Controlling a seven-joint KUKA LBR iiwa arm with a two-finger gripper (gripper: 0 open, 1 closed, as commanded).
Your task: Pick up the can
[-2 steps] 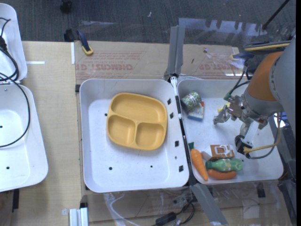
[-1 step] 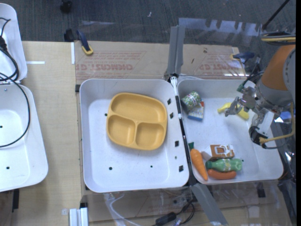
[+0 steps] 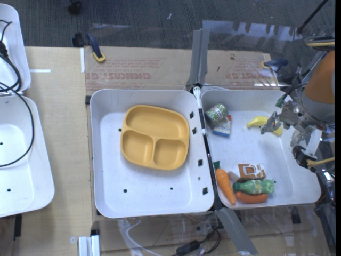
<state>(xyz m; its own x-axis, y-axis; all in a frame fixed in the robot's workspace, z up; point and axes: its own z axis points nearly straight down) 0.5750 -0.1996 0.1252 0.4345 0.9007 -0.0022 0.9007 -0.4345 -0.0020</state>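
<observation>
A wooden worktop [image 3: 58,68] carries two white bins. The left bin [image 3: 106,196] holds a yellow divided plate [image 3: 154,137]. In the right bin [image 3: 287,159], the can [image 3: 217,112] lies tipped in the far left corner, probably light, rigid and slippery; grip across its sides. The gripper [image 3: 274,122] hovers well apart; whether its fingers are open, I cannot tell

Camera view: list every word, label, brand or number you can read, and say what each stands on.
Cardboard sheet behind the bins: large red print, upside down and mirrored, too unclear to quote.
Can in the right bin: green label, print too small to read.
Blue packet beside the can: print blurred.
Small orange-and-white card: a mark, unreadable.
Green bottle-shaped item: label too blurred to read.
No text reads clearly.
</observation>
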